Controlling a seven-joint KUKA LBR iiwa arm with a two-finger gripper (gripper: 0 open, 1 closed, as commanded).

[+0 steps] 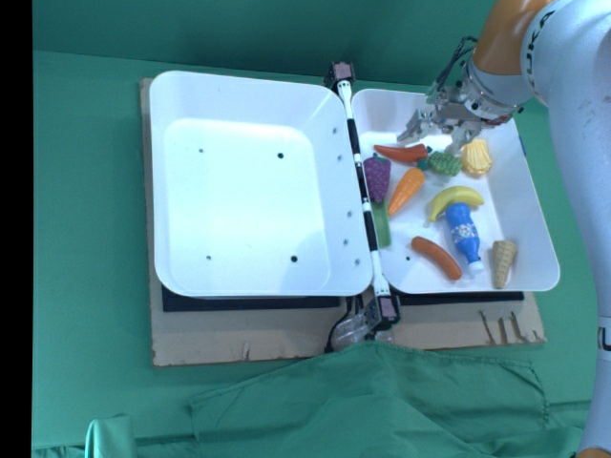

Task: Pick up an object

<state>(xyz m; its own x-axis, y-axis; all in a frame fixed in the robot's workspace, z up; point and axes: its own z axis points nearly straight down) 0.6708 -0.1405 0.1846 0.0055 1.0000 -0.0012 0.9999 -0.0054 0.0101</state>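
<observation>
The fingers [441, 134] are seen spread open in the far part of the right bin [535, 246], with nothing held between them; one tip is placed just above the red chili pepper [401, 152] and the other near the yellow corn cob [476, 157]. Between these two a small green vegetable [445, 163] is found. Nine toy objects are counted in that bin, one of each: besides the three named, a purple bunch of grapes [376, 176] and an orange carrot [405, 189] lying side by side, a green cucumber [381, 225] against the left wall, a yellow banana [453, 198] touching a blue bottle [464, 234], an orange sausage [436, 257] and an ice cream cone [502, 260] near the front. Two white bins are counted; the left bin [172, 170] is joined to the right along a black-and-white rod [361, 184]. Both are set on a sheet of cardboard [239, 337] laid on a green-covered surface [86, 256], and a crumpled green cloth [382, 404] is seen in front
</observation>
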